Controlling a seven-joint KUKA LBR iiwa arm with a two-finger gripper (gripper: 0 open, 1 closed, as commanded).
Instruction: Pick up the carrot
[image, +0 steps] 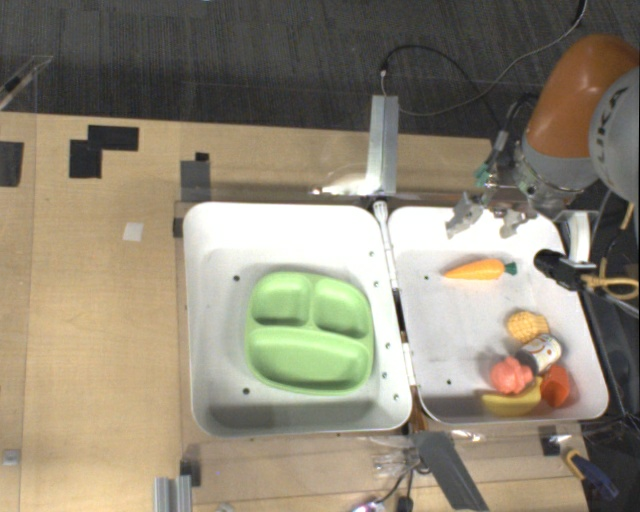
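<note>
Overhead, the end effector (484, 222) of a grey arm (580, 105) with an orange band hangs above the far edge of the right white bin (430, 330), its two metal fingers (462, 217) spread apart with nothing between them. The carrot (475, 269), orange with a small green tip pointing right, lies flat on the bin floor just in front of and below the open fingers, apart from them and from everything else in the bin.

Toward the bin's near right corner sits a tight cluster of toy food: a yellow, bumpy piece resembling corn (526, 324), a small white-and-dark cylinder (544, 351) touching it, a pink lumpy item (511, 375), a red-orange round piece (556, 386) and a yellow banana (512, 402) lying along the near wall. The cluster is well apart from the carrot.

Beside it, the left white bin (215, 300) holds a light green divided plate (308, 331) with two small compartments at the far side and one long one nearer the camera, resting near the bin's middle.

Both bins sit side by side on a light wooden tabletop (90, 330), with a metal post (384, 145) rising behind the seam between them and black cables (450, 70) trailing across the dark floor beyond.
</note>
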